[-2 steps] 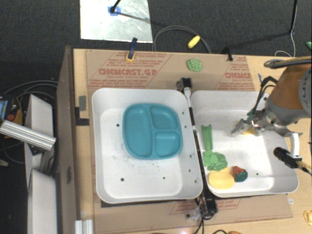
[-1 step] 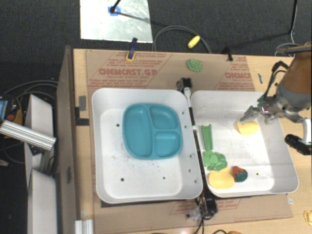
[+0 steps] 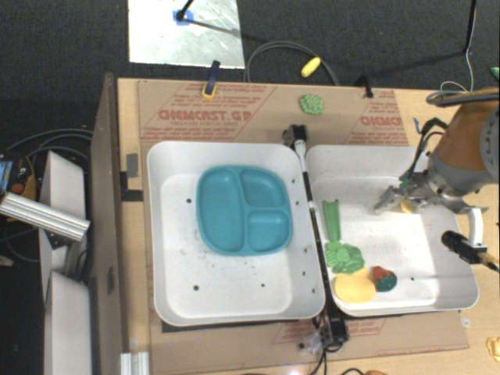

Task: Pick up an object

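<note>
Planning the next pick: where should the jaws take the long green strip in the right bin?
Probably mid-length on the green strip, descending from above with the jaws across its narrow width. It lies flat, running lengthwise beside the right bin's left wall, its lower end close to the leafy green piece.

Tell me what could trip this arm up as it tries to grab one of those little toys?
The toys are bunched: the green leafy piece, yellow piece and small red-and-blue piece touch or nearly touch, so the gripper might nudge one while closing on another. They also sit close to the right bin's left wall, which could block a finger. The gripper hangs well apart from them, so a poorly aimed descent may close on nothing.
</note>
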### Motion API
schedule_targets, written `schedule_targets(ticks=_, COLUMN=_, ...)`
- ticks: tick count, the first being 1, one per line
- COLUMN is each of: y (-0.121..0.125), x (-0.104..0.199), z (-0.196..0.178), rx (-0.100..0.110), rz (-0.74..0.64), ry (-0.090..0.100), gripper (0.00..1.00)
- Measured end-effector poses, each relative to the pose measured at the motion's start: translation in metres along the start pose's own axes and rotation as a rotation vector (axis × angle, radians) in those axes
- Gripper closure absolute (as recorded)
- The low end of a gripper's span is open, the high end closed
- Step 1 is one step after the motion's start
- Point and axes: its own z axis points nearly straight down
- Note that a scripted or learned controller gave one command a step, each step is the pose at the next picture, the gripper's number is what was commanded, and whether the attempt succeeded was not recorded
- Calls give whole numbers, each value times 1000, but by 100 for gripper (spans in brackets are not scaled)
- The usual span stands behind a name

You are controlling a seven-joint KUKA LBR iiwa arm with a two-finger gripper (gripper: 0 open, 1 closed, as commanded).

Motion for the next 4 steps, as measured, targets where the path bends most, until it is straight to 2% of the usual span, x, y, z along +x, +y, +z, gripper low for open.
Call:
schedule_targets(ticks=1, y=58, x=0, z=-4, rx=-10, rz=-5, ry=-2, gripper=0)
schedule_targets(ticks=2, y=39, x=-1, z=-63, rx=-8, rz=0, ry=-2, gripper=0)
schedule_targets(ticks=3, y=45, x=0, z=-16, rx=-2, rz=-3, ry=-1, gripper=0)
schedule_targets(ticks=4, y=30, x=-1, z=-19, rx=-2, rz=0, ry=-1, gripper=0)
